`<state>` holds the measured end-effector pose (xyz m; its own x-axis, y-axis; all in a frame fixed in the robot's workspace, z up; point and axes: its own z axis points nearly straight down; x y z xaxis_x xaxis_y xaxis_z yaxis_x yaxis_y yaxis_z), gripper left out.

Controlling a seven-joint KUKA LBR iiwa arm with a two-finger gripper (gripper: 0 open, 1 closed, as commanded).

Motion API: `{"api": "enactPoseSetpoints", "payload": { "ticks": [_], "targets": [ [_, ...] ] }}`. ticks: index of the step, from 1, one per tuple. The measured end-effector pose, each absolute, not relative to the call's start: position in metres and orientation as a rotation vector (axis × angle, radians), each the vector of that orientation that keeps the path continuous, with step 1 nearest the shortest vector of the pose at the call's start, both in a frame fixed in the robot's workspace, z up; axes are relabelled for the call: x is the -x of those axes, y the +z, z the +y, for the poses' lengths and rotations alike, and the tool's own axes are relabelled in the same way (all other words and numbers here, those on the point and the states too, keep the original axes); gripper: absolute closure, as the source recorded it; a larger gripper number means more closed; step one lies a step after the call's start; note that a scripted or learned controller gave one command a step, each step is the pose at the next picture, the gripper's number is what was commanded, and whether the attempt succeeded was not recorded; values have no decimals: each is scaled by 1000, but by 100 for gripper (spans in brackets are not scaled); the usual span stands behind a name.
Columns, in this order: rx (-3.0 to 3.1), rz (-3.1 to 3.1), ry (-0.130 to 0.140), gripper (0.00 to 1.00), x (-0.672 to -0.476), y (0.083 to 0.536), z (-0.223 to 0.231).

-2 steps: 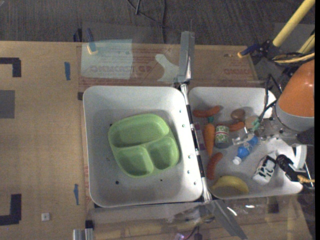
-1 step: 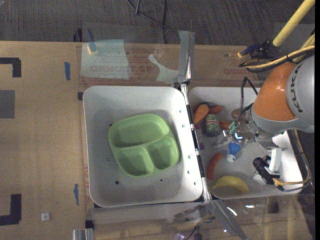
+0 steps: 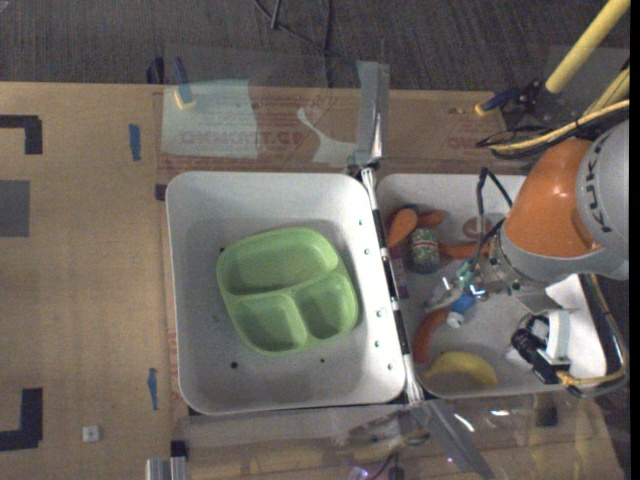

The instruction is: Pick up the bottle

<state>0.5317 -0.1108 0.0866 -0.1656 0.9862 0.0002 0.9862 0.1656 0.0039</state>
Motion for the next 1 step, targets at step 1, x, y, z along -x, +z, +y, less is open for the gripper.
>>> {"api": "enactPoseSetpoints", "payload": {
  "ticks": [1],
  "targets": [
    [-2032,2387,9,100,-533,98,-114]
  ]
}}
